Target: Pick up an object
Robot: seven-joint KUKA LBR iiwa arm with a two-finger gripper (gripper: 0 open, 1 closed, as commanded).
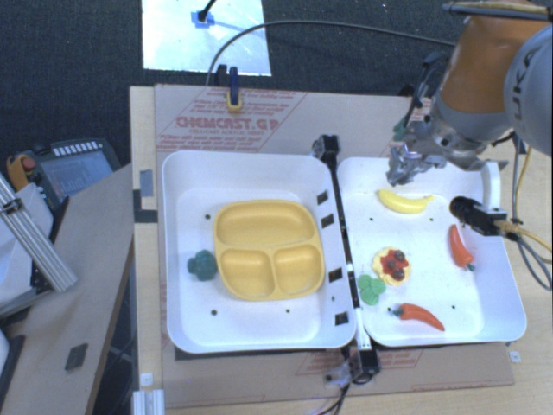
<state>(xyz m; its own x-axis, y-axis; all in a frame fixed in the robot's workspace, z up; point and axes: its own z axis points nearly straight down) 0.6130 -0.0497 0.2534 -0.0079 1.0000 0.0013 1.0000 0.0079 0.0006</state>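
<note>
"CHEMCAST GP" in red on the brown sheet [226, 121] under the bins.

A yellow banana [404, 201] is laid flat near the far edge of the right bin [510, 314], curved ends turned up toward that edge; possibly plastic, though this cannot be confirmed.

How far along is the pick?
Done: the gripper is over the right bin, just above the banana.
In hand: nothing visibly held.
Left: grasp and lift. The banana, both peppers and the pizza slice lie on the bin floor.
</note>
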